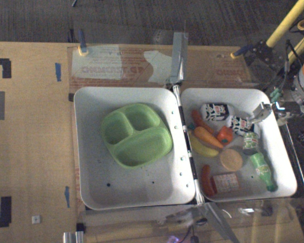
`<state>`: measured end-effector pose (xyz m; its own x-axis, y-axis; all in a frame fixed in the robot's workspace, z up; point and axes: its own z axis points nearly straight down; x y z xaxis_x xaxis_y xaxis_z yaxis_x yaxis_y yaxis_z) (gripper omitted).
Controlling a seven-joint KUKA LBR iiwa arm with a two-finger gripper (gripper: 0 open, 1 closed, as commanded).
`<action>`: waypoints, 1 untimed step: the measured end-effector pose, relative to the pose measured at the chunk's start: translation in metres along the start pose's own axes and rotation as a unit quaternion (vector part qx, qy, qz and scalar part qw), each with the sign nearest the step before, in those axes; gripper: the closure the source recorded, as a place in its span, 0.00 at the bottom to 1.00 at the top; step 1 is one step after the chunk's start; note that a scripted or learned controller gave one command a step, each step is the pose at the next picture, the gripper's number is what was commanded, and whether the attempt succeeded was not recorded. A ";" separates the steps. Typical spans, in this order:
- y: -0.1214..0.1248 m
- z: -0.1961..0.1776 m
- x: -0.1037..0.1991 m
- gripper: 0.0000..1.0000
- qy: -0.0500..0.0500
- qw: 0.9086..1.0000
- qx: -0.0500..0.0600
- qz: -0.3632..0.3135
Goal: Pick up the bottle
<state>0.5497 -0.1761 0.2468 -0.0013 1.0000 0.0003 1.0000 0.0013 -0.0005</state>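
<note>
A green bottle (262,171) lies on its side near the front right corner of the right bin (289,186), the item closest to the camera among the clutter, its long axis running from upper left to lower right with the cap end toward the front wall. The gripper (259,113) hangs over the upper right part of the same bin, reaching in from the right; how far its fingers stand apart cannot be told from this slant, and nothing is seen held between them. From the gripper the bottle lies toward the front of the bin, well apart, with a small green-and-white container (251,142) and a black-and-white patterned carton (240,125) between the two. Just left of the bottle sits a round tan disc (231,160); beyond it, a red-and-white packet (226,182), a red sausage (207,180), a banana (203,147), carrots (206,134) and a second patterned carton (216,112) crowd the bin's left half. The bottle's right side runs near the bin's right wall, leaving little room there for a finger; the floor on its left looks more open. A grasp across the narrow body, fingers set square to the long axis, appears the likeliest approach. The left bin (86,151) holds a green divided plate (137,134).
</note>
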 end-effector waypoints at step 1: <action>-0.045 0.151 -0.028 0.00 0.000 1.000 -0.002 0.021</action>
<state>0.5051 -0.2041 0.0958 0.0403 0.9992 0.0007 0.9992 -0.0403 0.0031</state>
